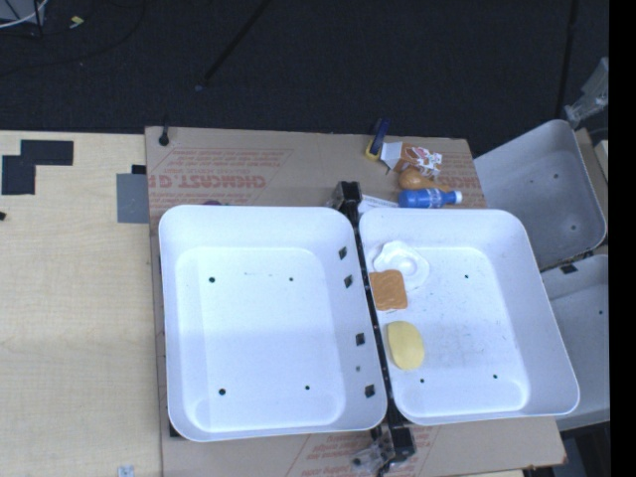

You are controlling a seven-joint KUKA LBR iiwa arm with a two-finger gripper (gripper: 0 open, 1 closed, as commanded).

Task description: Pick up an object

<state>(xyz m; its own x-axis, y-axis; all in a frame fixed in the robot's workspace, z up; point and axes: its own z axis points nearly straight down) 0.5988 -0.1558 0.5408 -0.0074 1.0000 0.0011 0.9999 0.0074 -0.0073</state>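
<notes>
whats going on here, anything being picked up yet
Nothing is being handled at this moment. Three things lie along the left side of the right bin: a white piece, an orange-brown square and a yellow oval. A few more items, among them a blue bottle, sit on the board behind the bins.

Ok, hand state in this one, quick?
Hand: nothing in this frame tells its state. The yellow object and brown square lie in the right bin.
</notes>
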